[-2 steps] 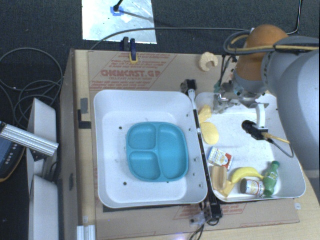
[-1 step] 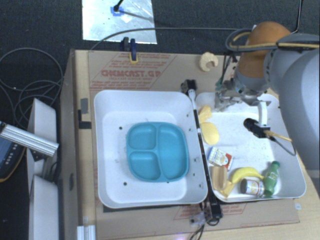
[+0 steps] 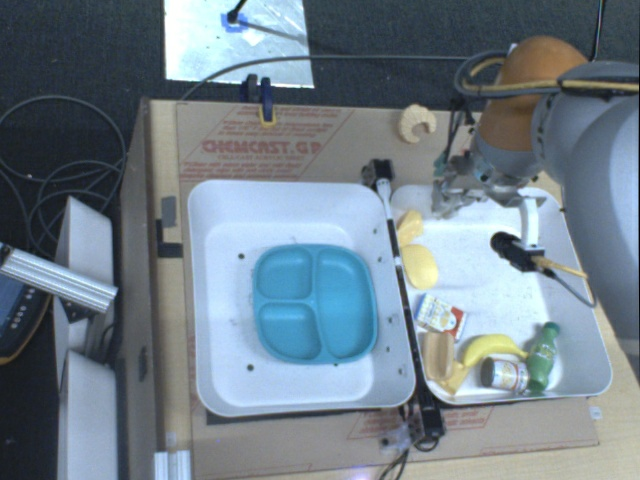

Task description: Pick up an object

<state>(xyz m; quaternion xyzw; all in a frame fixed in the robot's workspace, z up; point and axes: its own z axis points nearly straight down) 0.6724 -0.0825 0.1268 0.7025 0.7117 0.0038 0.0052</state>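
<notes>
My gripper [image 3: 452, 200] hangs over the far left corner of the right bin [image 3: 590, 353], with nothing seen in it. Below and left of it, by the bin's left wall, lie a small yellow piece [image 3: 409, 227] and a pale yellow lemon-like object [image 3: 421, 265]. Further toward the front are a small white and red carton [image 3: 439, 315], a tan piece [image 3: 436, 353], a banana [image 3: 484, 351], a small jar [image 3: 503, 374] and a green bottle [image 3: 542, 353].
The left bin [image 3: 225, 228] holds a blue divided plate [image 3: 313, 302]. A cream-coloured object [image 3: 418, 123] lies on the cardboard behind the bins. A black clamp [image 3: 380, 174] sits on the wall between the bins.
</notes>
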